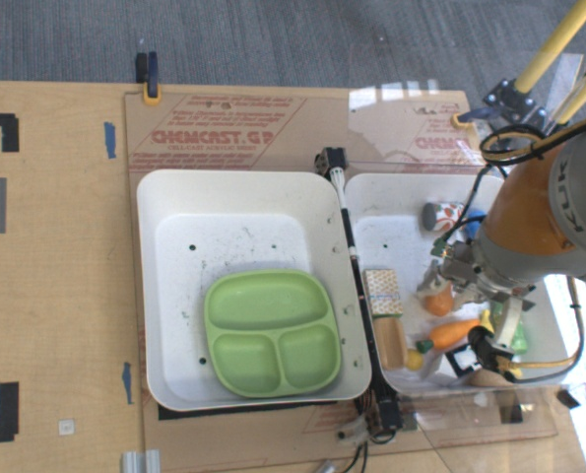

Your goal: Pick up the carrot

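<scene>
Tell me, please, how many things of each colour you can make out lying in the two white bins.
Green: 1, the divided plate in the left bin.
Orange: 2, the carrot and a rounder piece in the right bin.
Tan: 2, a wafer-like block and a brown block.
Grey: 1, a small item.
Total: 6; others near the arm are too hidden to count.

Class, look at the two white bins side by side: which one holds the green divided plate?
The left bin, away from the arm. The green divided plate lies in its near part; the right bin holds small toy foods instead.
</scene>
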{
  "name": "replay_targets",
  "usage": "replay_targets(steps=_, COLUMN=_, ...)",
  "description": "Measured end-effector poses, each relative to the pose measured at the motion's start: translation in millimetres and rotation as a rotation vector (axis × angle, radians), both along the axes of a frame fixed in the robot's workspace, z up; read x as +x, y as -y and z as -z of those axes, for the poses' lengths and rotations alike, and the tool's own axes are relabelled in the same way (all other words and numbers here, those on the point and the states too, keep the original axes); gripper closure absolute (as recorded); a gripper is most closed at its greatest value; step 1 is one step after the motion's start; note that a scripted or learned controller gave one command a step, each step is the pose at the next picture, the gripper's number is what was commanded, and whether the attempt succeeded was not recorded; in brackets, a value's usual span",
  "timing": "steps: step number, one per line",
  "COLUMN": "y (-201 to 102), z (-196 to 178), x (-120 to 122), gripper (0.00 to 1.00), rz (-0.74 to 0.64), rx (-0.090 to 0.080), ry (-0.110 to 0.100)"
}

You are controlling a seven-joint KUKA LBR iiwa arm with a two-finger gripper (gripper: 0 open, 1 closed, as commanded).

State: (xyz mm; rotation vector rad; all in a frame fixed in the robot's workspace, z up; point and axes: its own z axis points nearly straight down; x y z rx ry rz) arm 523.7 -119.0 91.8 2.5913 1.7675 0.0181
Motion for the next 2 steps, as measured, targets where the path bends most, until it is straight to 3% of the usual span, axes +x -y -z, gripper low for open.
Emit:
replay_targets(steps=1, y=-0.8, z=-10.0, x=1.4, gripper=1.0, rz=0.002, rx=0.0, ry=0.002)
replay_targets(steps=2, y=31.4, z=0.2, x=-24.6, gripper=1.0, rz=-0.463, rx=-0.01, ry=0.007)
